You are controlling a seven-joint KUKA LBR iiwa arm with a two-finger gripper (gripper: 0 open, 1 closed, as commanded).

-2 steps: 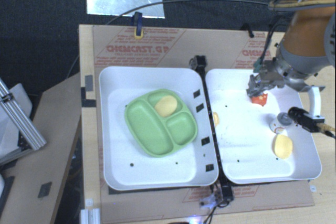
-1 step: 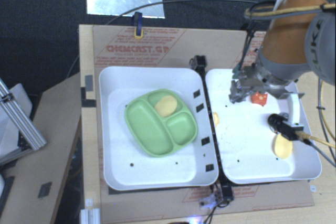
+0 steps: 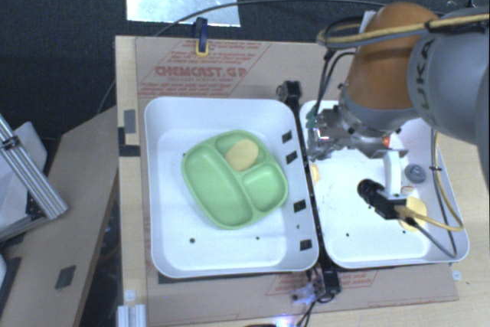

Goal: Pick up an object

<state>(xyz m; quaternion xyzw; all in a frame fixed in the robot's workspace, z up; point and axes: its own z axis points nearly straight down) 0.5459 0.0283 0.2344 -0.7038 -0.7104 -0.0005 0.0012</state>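
Note:
A green divided plate [image 3: 230,184] lies in the left white bin [image 3: 172,241]. A pale yellow rounded object [image 3: 243,155] rests in the plate's far compartment. My gripper [image 3: 321,140] hangs low over the far left corner of the right bin [image 3: 367,249], close to the wall between the bins, under the grey and orange wrist. A small grey round object [image 3: 414,173] lies near the right bin's right side, and a pale yellow piece [image 3: 416,206] lies just in front of it. A tiny yellow bit [image 3: 315,174] sits by the dividing wall, just below the gripper.
Black clips [image 3: 293,158] line the wall shared by the bins. The bins stand on a cardboard sheet [image 3: 207,65] with a blue clamp [image 3: 200,35] at its far edge. An aluminium rail [image 3: 31,172] sits off to the left.

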